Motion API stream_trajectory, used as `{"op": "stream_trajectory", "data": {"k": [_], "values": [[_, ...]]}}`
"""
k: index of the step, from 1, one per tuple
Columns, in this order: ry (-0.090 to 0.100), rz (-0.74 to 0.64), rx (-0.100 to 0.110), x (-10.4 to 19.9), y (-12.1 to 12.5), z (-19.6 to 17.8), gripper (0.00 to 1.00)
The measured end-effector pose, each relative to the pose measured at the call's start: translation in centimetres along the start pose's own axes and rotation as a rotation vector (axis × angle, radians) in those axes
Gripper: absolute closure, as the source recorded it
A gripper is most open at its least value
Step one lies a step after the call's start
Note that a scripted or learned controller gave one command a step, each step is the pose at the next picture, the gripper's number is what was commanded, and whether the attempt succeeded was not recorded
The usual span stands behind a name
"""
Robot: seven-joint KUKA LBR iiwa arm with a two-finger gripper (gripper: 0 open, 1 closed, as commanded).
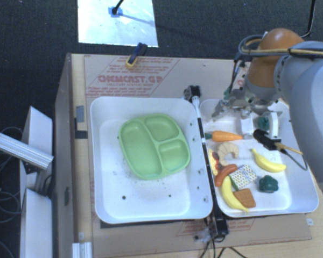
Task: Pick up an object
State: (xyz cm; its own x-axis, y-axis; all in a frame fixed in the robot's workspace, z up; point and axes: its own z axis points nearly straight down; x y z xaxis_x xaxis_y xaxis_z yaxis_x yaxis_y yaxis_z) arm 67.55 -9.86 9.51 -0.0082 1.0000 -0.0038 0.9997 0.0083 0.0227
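Jaws of the gripper cannot be judged from this slant as it hangs over the right bin's far end, near the carrot, with nothing visibly held.

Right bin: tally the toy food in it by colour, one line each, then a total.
Yellow: 2, banana and banana
Orange: 3, carrot, sausage, wedge
Green: 1, dark lump
Tan: 1, croissant
Patterned: 1, block
Total: 8
Things under the gripper are too hidden to count.
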Motion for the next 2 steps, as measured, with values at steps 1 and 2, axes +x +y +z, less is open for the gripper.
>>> {"op": "stream_trajectory", "data": {"k": [1, 2], "values": [[0.0, 0.003, 0.0, -0.4, 0.0, 0.0, 0.0], [0.004, 0.003, 0.018, 1.2, -0.6, 0.9, 0.0]]}}
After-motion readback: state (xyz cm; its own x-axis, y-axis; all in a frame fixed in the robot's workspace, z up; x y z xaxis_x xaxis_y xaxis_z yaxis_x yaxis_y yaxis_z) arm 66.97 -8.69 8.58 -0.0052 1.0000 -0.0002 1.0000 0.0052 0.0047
